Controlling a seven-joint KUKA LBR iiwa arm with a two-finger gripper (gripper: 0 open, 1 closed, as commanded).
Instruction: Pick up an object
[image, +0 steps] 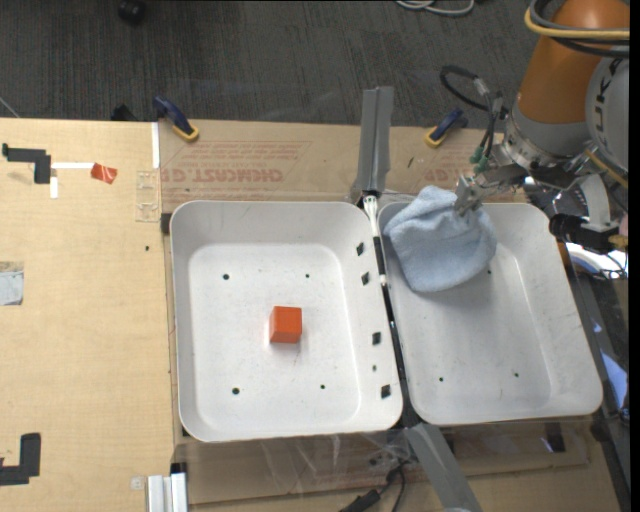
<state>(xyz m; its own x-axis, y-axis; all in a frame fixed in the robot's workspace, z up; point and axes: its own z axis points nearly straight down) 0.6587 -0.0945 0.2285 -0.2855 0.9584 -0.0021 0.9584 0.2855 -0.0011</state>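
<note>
Blue cloth (440, 250) lies bunched in the right bin's (520, 400) far left corner. The gripper (468, 197) touches the cloth's top, fingers pinching a bit of it. An orange block (286, 325) sits in the left bin's (200, 400) middle.

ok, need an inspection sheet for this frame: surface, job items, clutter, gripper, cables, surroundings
Surface: two shallow white bins side by side, left bin and right bin, on a cardboard-covered bench.
Job's things: orange block lying near the middle of the left bin; pale blue cloth bunched at the right bin's far-left corner.
Clutter: nothing seen inside the bins.
Gripper: gripper at the cloth's top edge, touching it; a grasp cannot be confirmed.
Cables: black cables looped by the wrist.
Surroundings: blue-and-yellow clamps on the far cardboard edge; wooden table to the left; dark carpet beyond.
</note>
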